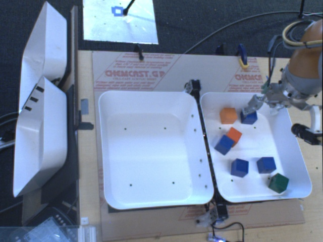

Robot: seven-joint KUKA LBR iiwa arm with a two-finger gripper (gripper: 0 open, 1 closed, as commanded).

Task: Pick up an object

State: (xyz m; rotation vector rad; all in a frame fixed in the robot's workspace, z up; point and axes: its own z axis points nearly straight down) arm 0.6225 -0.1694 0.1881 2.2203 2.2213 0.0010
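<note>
Reaching: the tool [254, 106] is low in the right bin [295, 145], at its far side, so this looks like the approach step of a pick, nothing lifted yet.
Tool state: whether it is open or closed cannot be told; its tip sits at the top edge of a blue cube [249, 117], touching or just above it.
Likely target: that blue cube, directly under the tool, with an orange cube [228, 115] just beside it, away from the arm.
Next move: I judge it needs a straight descent that straddles the blue cube without nudging the orange neighbour, then a close and a lift.
Blue cubes: four, the one at the tool, one [224, 144] further out, two [239, 167] [266, 165] nearer the camera.
Orange cubes: two, the second [233, 134] touching the mid blue one.
Green cubes: one [278, 182], farthest from the tool.
Bins: two, the left bin [151, 150] well away from the tool across the divider, both on the worktop [151, 69].
</note>
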